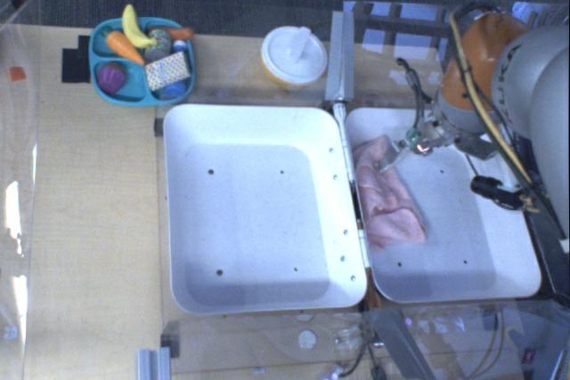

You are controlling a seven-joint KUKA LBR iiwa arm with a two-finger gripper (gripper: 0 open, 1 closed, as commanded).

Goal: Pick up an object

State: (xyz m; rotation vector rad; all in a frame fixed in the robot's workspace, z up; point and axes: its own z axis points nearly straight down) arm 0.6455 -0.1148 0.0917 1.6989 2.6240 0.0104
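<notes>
A pink, crumpled cloth-like object (386,196) lies along the left side of the right bin (472,254), stretched from the upper left toward the middle. My gripper (398,152) reaches in from the right and is low over the upper end of the pink object, at or very near its surface. The grey arm with its orange band (472,58) rises behind it at the upper right and hides part of the bin's far right corner.
The left bin (258,209) stands beside the right one, split from it by a metal divider (349,182). Behind the bins are a blue tray of toy food (142,60) and a white-lidded yellow container (295,55). Cables (499,187) hang over the right bin.
</notes>
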